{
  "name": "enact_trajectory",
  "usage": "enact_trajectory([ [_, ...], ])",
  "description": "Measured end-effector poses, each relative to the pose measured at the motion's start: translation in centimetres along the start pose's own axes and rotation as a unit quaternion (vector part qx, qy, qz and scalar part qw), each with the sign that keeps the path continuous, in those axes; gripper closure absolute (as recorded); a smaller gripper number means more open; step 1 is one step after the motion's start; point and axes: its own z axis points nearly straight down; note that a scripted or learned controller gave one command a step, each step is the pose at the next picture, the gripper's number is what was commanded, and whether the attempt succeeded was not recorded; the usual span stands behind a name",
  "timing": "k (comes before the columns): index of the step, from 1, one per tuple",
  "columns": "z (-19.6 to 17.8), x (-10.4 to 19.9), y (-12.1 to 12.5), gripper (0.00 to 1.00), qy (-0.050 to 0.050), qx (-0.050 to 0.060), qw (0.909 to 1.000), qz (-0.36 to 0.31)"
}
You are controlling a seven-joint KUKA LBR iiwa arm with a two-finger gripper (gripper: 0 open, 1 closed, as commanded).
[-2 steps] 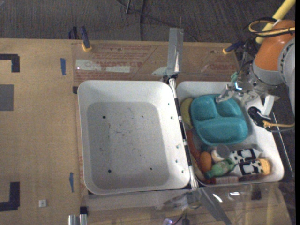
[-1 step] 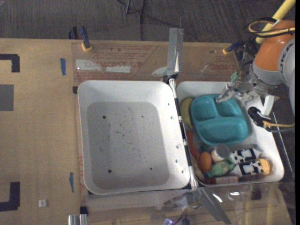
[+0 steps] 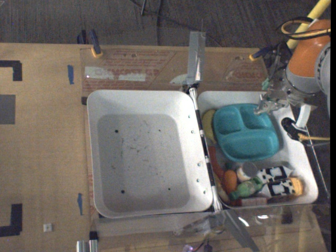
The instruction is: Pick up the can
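Two white bins sit side by side: the left bin [image 3: 105,109] and, at three o'clock from it, the right bin [image 3: 310,167]. A teal divided tray [image 3: 245,133] lies inside. The gripper [image 3: 269,105] hovers at its one o'clock corner. Small toys, perhaps the can among them, cluster at six o'clock.

The left bin [image 3: 142,151] lay open at frame centre; a teal tray [image 3: 245,133] and crowded toys [image 3: 262,185] blocked the right bin [image 3: 310,172].

Robotics lab test bench. Plywood benchtop [image 3: 42,140] with black tape markers [image 3: 11,70] at frame left, clamps [image 3: 95,42] along the top edge, cables on dark carpet [image 3: 157,9] above. Two white bins [image 3: 100,109] sit center, robot arm [image 3: 310,56] upper right.
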Motion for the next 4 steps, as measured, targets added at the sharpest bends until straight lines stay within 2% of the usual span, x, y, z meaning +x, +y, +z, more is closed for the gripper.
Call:
enact_trajectory([
  [1,-0.2,-0.8,-0.7,1.00,-0.003,0.003,0.9961,0.088],
  [3,-2.2,-0.7,-0.7,1.00,-0.005,0.004,0.9963,0.086],
  [4,-2.3,-0.4,-0.6,0.00,-0.003,0.003,0.9964,0.085],
])
